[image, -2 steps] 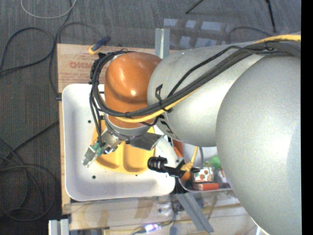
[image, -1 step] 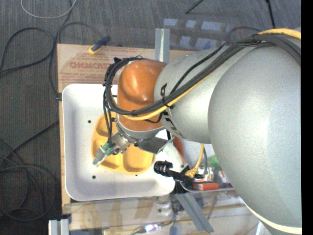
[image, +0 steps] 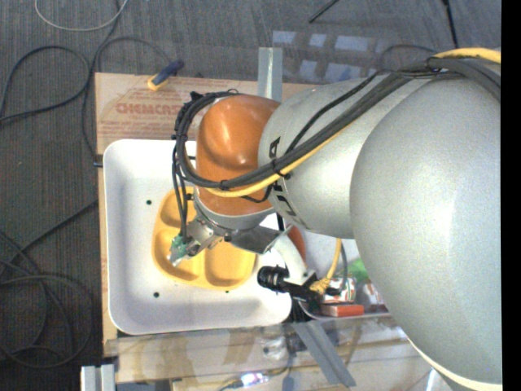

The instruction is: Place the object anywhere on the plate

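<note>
Arm [image: 391, 186] bulk covers much of the white bin [image: 130, 218], wrist low over the yellow plate [image: 203, 269] inside it. Gripper [image: 181, 249] sits above the plate; whether it grips wide or narrow, I cannot tell. A small green object [image: 176, 257] shows at its tip, so placement looks close but unconfirmed.

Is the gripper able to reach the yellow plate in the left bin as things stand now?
Probably yes. The gripper already sits over the yellow plate in the left white bin, and nothing visible stands between them. The arm hides much of the plate.
</note>
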Available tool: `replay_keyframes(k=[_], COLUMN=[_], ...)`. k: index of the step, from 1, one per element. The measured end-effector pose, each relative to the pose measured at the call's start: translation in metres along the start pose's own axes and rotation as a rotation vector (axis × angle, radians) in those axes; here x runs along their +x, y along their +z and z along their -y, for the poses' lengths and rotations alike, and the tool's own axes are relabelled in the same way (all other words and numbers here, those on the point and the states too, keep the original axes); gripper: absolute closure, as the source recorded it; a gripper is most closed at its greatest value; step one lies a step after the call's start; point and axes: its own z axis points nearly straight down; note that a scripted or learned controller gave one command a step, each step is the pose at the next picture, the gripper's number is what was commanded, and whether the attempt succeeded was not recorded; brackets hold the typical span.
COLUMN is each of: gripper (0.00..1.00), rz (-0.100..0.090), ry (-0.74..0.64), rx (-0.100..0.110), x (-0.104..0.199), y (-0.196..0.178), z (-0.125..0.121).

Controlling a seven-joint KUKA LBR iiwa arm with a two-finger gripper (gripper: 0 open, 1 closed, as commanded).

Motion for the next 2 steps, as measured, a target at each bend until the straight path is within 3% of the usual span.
replay_keyframes(k=[1,2], gripper=[1.0,1.0], rz=[0.007,0.006], ry=[-0.076,0.076], rx=[-0.006,-0.003], x=[-0.007,-0.026], y=[-0.085,-0.021], z=[-0.021,0.019])
